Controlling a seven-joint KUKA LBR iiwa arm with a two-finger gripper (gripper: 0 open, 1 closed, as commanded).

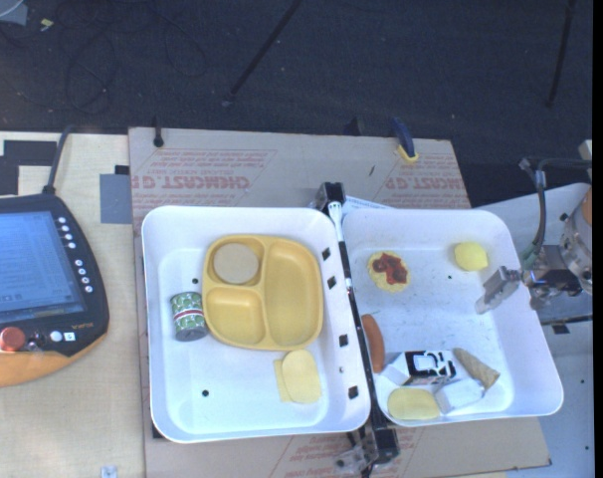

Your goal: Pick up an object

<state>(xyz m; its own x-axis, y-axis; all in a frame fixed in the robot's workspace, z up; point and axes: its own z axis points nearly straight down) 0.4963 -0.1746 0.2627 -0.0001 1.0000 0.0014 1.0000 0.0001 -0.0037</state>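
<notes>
The gripper (500,289) hangs at the right edge of the right bin (525,391), its grey finger reaching in over the bin's rim from the arm's wrist hardware at the far right. Whether it is open or closed cannot be told from this angle, and nothing is seen held in it.

Nearest to it is a small yellow lemon-like piece (471,256), lying up and to the left of the gripper, near the bin's upper right corner. This looks like the easiest target: it is roundish, so no particular approach axis matters. Further left sits a round pastry with red topping (389,270). Toward the bin's lower edge lie a tan cone-shaped piece (478,367), a black-and-white item (429,365), a yellow oval piece (413,403) and, against the divider, a sausage (374,342) whose long axis runs up and down the view.

The left bin (172,386), well apart from the gripper, holds a yellow divided tray (282,297), a small can (187,316) touching the tray's left side, and a pale yellow slice (301,375).
</notes>
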